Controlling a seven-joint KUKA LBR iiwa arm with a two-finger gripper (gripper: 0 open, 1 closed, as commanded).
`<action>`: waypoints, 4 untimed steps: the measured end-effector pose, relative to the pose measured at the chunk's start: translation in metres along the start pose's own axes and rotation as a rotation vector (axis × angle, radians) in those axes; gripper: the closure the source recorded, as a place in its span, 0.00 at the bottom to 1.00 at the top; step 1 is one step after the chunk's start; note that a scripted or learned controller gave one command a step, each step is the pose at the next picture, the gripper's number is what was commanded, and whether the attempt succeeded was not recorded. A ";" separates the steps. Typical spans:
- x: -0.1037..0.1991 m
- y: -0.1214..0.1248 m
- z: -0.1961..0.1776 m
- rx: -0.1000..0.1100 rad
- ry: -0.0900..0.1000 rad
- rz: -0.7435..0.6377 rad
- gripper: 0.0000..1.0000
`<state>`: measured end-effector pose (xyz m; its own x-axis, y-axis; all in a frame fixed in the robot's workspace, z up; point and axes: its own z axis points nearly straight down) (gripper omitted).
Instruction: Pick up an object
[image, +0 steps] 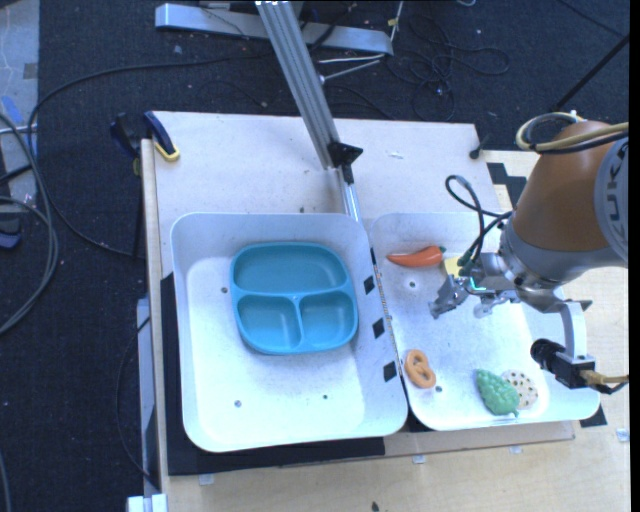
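**Two white bins with the arm over the right one**

Two shallow white bins sat side by side on a pale bench (420, 150). The left bin (200, 390), with rounded corners and a matte, faintly speckled floor, held a smooth turquoise plastic tray (295, 297), rounded-rectangular and moulded into three compartments, one long and two shorter. The right bin (450, 400) held four small objects. An orange carrot-shaped toy (414, 257), tapered and glossy with a green tip, lay near the far wall. An orange pretzel-shaped piece (419, 368), looped with small holes, lay close to the left wall. A green, knobbly, leaf-like piece (497, 391) rested near the front edge, touching a flat, pale, dotted round disc (519, 385) on its right side. The grey metallic gripper (462, 298) hung above the bare middle of the right bin's floor, between the carrot and the green piece and apart from each. Its two slim fingers (443, 301) stood slightly parted with nothing between them. The arm's smooth, rounded orange band (565, 205) filled the upper right, with black cables looped beside it.
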<state>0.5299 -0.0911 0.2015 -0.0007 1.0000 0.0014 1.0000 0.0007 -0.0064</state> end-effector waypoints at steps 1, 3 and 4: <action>0.000 0.001 -0.002 -0.005 -0.001 0.000 0.00; -0.008 0.004 0.109 -0.006 -0.002 0.002 0.00; -0.009 0.005 0.096 -0.010 -0.003 0.004 1.00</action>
<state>0.5343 -0.1000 0.1055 0.0030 1.0000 -0.0015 1.0000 -0.0030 0.0034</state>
